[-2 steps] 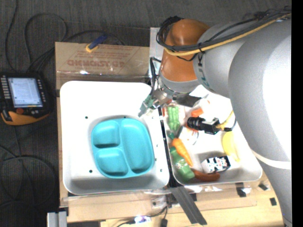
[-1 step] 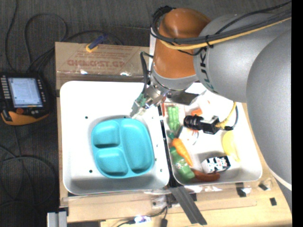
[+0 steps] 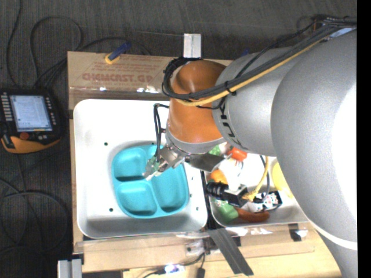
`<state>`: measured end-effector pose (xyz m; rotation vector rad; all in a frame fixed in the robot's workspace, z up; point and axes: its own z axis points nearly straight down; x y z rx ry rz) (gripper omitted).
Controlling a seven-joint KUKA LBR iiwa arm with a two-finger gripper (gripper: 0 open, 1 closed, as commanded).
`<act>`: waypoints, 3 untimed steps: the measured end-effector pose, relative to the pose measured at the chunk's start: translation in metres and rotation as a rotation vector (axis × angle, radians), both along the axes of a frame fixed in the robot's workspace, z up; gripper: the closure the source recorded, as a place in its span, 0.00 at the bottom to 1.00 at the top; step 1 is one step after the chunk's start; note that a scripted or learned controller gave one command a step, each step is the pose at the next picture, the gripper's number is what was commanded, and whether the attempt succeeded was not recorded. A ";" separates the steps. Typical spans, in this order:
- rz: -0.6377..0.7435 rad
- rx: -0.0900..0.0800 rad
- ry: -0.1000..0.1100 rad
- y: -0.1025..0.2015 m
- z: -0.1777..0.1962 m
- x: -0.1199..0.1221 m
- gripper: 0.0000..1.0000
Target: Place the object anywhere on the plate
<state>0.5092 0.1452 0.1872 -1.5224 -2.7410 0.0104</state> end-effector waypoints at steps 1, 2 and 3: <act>0.125 0.000 0.000 0.046 -0.022 -0.028 1.00; 0.205 0.001 -0.001 -0.083 -0.006 -0.027 1.00; -0.032 0.001 -0.008 -0.039 -0.076 -0.024 1.00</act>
